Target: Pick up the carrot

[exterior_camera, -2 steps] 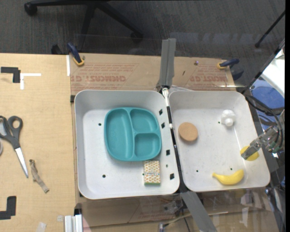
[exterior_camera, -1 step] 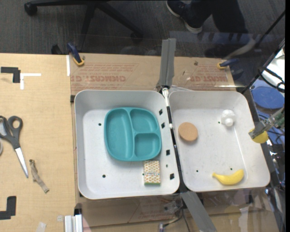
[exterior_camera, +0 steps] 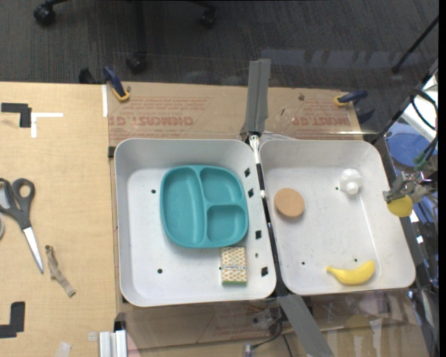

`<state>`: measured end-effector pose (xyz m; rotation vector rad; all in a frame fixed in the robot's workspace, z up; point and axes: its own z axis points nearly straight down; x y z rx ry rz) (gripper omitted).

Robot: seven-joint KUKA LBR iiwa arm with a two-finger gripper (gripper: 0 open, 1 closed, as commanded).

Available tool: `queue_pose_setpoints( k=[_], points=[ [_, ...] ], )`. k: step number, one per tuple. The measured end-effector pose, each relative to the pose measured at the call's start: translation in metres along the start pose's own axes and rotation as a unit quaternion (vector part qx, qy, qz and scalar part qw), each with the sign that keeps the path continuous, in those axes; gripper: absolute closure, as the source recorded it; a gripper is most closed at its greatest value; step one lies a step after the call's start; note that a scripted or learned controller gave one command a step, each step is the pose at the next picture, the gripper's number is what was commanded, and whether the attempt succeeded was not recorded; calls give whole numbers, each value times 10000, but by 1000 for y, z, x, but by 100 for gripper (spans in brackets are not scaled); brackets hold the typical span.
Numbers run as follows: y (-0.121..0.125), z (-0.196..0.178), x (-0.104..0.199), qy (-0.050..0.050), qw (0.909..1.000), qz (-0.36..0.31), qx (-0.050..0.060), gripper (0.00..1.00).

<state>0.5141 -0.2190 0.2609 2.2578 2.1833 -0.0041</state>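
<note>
Which thing is the carrot cannot be told for sure; closest in colour is a round tan-orange disc [exterior_camera: 289,203], lying flat on the floor of the right bin [exterior_camera: 317,237], near that bin's left wall. Well apart from it, toward the far right corner, sits a small white lump [exterior_camera: 349,183]. A banana [exterior_camera: 352,272] lies near the front rim, its ends curled upward.

At the right rim of this bin the tool [exterior_camera: 406,187] reaches in as a small metal piece. A yellow lump [exterior_camera: 400,206] sits right under it at the rim. Whether the tool is wide or narrow cannot be told, nor whether it holds the lump.

The left bin [exterior_camera: 136,230] touches the right one along their shared edge. In it lies a teal plate [exterior_camera: 205,206] with three compartments, and a patterned sponge [exterior_camera: 234,265] just in front of it, near the front rim.

Both bins rest on brown printed cardboard [exterior_camera: 181,115], held at the far edge by two clamps [exterior_camera: 118,85]. A grey bar [exterior_camera: 258,94] runs from the far side to where the bins meet.

To the left the desk [exterior_camera: 56,153] is pale wood, with black tape marks [exterior_camera: 17,111], scissors [exterior_camera: 22,216] and a short frayed strap [exterior_camera: 61,273] on it.

Beyond the desk is a dark carpet floor [exterior_camera: 313,31] with chair wheels [exterior_camera: 45,12] on it.
</note>
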Motion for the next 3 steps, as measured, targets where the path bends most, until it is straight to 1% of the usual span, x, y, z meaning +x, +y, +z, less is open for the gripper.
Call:
queue_pose_setpoints(
  k=[1, 2, 3],
  points=[
    [70, 43, 11, 0, 9855, 1695, 8, 100],
    [10, 4, 6, 6, 9846, 1750, 8, 100],
    [11, 74, 59, 8, 9579, 2870, 16, 100]
  ],
)
